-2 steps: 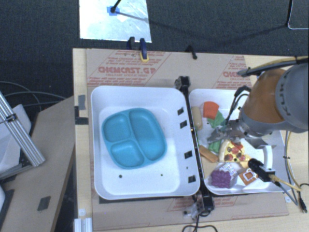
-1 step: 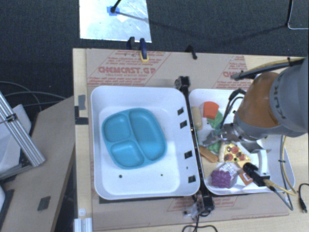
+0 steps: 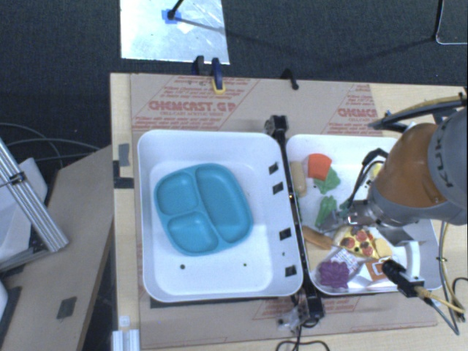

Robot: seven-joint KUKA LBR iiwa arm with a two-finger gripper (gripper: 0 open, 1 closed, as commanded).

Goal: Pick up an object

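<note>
Now: gripper low in right bin | over green toy | finger state: cannot tell | pizza slice adjacent

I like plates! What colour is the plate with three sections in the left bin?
The three-section plastic plate is light blue, seen in the camera view.

Grey arm at right of frame, rounded and smooth, with a broad orange band bulging above the wrist. Below the band, a grey wrist collar, darker along its lower edge. Thin black cable looping down the band's left side toward small dark fittings at mid-right.
</note>
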